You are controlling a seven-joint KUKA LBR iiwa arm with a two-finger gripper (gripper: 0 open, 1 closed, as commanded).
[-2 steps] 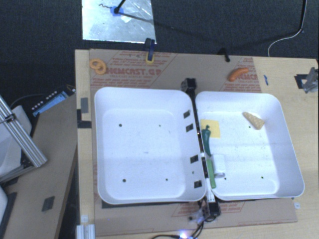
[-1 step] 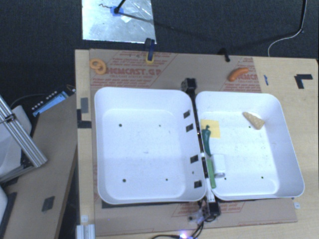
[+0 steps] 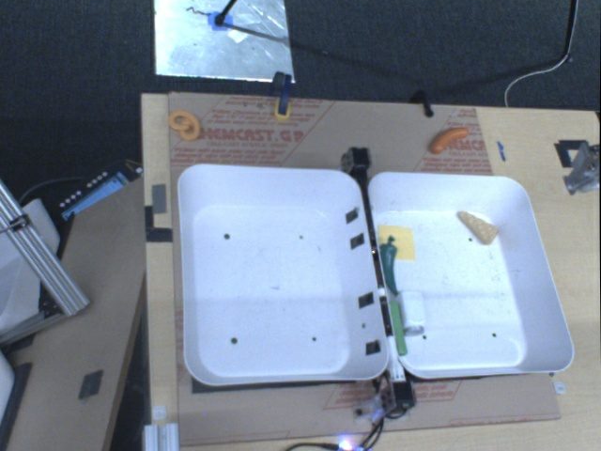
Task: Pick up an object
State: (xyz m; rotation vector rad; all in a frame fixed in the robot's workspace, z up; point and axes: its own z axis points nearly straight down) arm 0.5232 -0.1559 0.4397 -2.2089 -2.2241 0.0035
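Looking down from the camera view at two shallow white plastic bins side by side on a brown cardboard sheet [image 3: 394, 125], clipped at the far edge by a small yellow and blue clamp [image 3: 282, 97], probably to stop the sheet from sliding. Finding every candidate for the pick in the right-hand white bin [image 3: 540, 280]. Noting a tan wedge-shaped piece [image 3: 477, 226] lying alone near the far right corner of the floor, well apart from the walls, so likely the easiest to approach from above. Noting a long green stick-like tool [image 3: 393, 294] lying lengthwise just beside the wall shared with the left-hand white bin [image 3: 272, 280], its far end touching or overlapping a flat yellow square [image 3: 398, 241]; judged awkward, given so little room on the wall side. Seeing a small pale patch near the green tool's near end, too faint to name.

Spotting, outside the bins on the cardboard, an orange sausage-shaped toy [image 3: 449, 140] beyond the right bin and a tan ring-shaped piece [image 3: 185, 125] beyond the left bin; probably strays. Seeing a crinkled silver foil sheet [image 3: 221, 26] on the dark floor further back.

Cannot tell whether the gripper is apart, together, or clamped on anything. Judging the pick as not yet begun, with all items resting on surfaces.
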